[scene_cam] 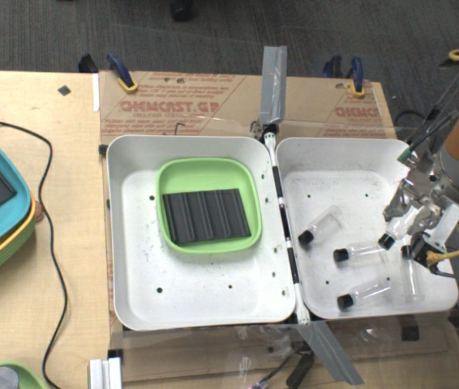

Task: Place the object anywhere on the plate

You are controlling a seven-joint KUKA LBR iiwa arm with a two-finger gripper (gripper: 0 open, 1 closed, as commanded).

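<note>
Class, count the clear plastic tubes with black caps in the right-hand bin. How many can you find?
3 clearly lie loose: one tube near the bin's left side, one mid-bin, one near the front. A possible fourth sits by the gripper, partly hidden.

A single fixed camera looked down on the bench from above at a slant, far enough back to take in both bins whole. The gripper [412,221] sat at the frame's right edge; the right bin [359,164] lay just beside it, the left bin [132,217] farther across. Beyond the bins, toward the frame's top, floor showed.
</note>
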